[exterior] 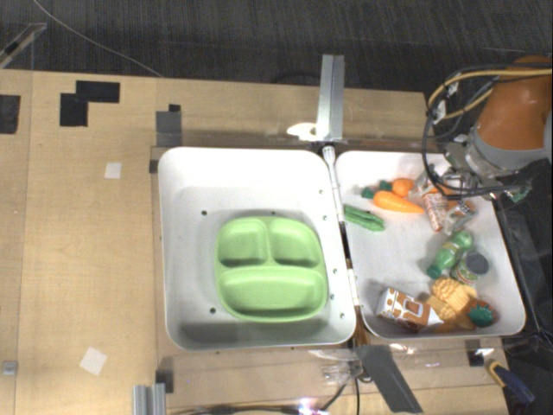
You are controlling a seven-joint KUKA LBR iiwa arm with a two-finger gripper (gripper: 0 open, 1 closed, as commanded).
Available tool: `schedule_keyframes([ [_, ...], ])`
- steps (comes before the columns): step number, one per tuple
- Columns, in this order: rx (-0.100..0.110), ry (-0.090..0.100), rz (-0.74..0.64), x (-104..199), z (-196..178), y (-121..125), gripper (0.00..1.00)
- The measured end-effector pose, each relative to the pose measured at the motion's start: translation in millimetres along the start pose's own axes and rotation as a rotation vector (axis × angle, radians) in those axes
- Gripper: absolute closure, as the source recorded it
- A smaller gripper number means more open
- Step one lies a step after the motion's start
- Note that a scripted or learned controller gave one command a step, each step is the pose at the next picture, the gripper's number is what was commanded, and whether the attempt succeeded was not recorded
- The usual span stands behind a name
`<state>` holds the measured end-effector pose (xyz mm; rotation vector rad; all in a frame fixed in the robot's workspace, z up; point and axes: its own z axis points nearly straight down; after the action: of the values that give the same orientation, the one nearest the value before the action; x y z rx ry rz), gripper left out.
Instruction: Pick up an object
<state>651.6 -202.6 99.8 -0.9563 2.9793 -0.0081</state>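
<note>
Objects for picking sit in my right-hand white plastic bin (514,305). Nearest the camera: a brown-and-white printed carton (406,309) lying flat, touching a tan waffle-textured toy (453,298) w/ a small dark green piece (482,315) beside it. Further back, a green bottle-shaped toy (449,256) next to a round grey-lidded can (472,268). Beyond those, a green pea-pod-shaped toy (364,218) near the divider, then two orange plastic carrots (397,195) side by side. My hand (445,206) is at the bin's far right, over a crinkly clear wrapper w/ red print (443,213); can't tell its state. Left bin (173,232) holds a light green three-compartment tray (271,268). Both bins rest on the wooden tabletop (78,258).
</note>
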Motion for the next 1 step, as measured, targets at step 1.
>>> schedule_keyframes([
  [1, -0.001, 0.000, -0.110, 31.3, 9.3, 60.7, 0.00],
])
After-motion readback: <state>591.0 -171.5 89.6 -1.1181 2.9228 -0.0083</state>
